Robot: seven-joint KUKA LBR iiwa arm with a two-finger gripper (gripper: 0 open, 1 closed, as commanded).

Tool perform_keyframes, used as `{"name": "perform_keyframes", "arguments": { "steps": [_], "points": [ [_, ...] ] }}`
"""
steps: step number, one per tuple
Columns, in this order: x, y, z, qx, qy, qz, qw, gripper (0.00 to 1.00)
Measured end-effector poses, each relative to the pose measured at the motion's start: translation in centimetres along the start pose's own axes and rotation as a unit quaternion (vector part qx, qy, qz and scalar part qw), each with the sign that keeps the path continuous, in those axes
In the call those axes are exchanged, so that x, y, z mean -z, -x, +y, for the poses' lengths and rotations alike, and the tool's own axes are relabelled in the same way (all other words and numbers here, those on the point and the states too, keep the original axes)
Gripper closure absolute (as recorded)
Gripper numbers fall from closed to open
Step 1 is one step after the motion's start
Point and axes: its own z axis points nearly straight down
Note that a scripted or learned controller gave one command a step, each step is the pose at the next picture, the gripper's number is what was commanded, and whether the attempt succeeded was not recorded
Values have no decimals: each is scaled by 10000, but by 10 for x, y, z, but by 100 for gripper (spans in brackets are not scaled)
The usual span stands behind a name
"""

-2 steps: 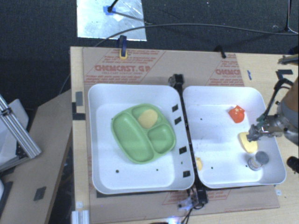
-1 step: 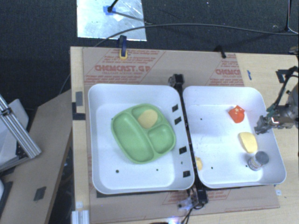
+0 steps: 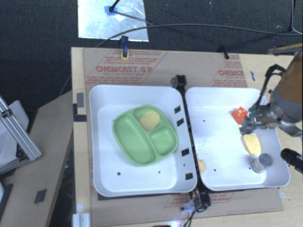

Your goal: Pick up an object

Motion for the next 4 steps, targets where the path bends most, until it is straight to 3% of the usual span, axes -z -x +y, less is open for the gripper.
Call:
{"name": "perform_keyframes", "arguments": {
  "steps": [3, 4],
  "points": [
    [-32, -156, 66, -1, -6, 4, 10000, 100],
    [-37, -205, 75, -2, -9, 7, 10000, 100]
  ]
}}
